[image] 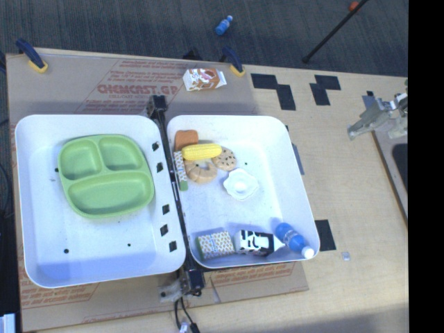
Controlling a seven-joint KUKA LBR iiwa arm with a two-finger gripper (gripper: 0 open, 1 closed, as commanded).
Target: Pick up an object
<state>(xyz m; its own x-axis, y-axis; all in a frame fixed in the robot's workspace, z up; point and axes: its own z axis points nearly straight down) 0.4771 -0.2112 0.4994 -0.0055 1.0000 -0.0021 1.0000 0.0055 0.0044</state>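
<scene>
Two shallow white bins sit side by side on a tan bench, over brown printed cardboard (132,89). The left bin (41,255) carries a green divided plate (105,175) toward its 10 o'clock. The right bin (295,193) groups an ear of corn (201,151), an orange piece (186,139) and cookies (215,165) at 11 o'clock, with a white cup (240,184) near the middle. Along its 6 o'clock wall lie a patterned box (215,243), a black-and-white carton (255,241) and a blue bottle (291,240). Black tape marks (274,89) dot the bench, and dark carpet (139,12) lies beyond. At 3 o'clock of the view the gripper (378,116) hangs over bare bench; I cannot tell how its fingers stand.
</scene>
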